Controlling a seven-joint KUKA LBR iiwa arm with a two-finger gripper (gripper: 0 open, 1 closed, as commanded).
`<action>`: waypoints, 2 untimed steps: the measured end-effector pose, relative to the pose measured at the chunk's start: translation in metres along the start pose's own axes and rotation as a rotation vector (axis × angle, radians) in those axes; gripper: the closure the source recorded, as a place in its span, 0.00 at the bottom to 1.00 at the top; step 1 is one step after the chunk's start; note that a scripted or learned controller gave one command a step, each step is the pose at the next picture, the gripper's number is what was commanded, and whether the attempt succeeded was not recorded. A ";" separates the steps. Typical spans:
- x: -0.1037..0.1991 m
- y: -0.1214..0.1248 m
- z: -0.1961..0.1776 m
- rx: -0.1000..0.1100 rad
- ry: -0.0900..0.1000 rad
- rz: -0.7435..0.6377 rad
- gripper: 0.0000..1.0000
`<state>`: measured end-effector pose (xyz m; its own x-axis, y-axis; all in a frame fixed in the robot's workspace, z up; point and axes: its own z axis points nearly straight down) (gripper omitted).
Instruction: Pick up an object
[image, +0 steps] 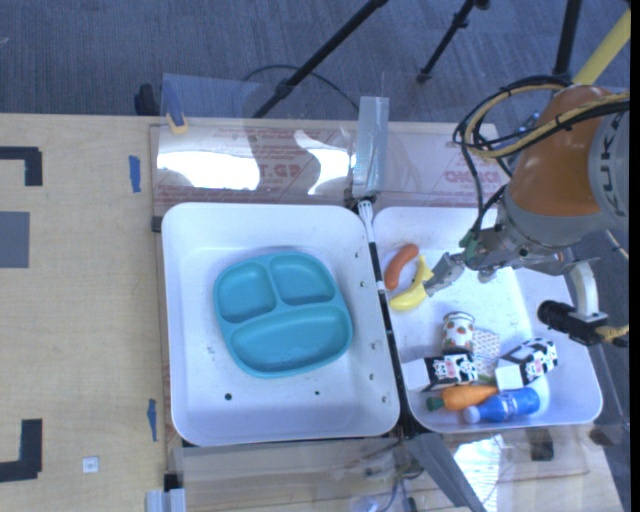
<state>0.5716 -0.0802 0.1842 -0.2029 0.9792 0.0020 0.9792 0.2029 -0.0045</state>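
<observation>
Two curved toys, an orange sausage-shaped piece (401, 261) touching a yellow plastic banana (411, 291), lie beside the pincer (441, 276); we can't tell its spread, so it might nudge both away.

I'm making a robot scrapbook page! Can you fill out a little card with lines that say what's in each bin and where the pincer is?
left bin: blue divided plate
right bin: toy hot dog, banana, small jar, two cow-print cartons, carrot, blue bottle
pincer: above the right bin, beside the banana
held: nothing seen between its fingers
</observation>
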 end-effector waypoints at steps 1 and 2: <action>-0.009 -0.038 0.077 -0.002 -0.001 -0.070 0.00; -0.041 0.041 0.097 -0.010 -0.005 -0.084 0.00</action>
<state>0.6194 -0.1121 0.0866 -0.2839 0.9588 -0.0025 0.9588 0.2840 0.0052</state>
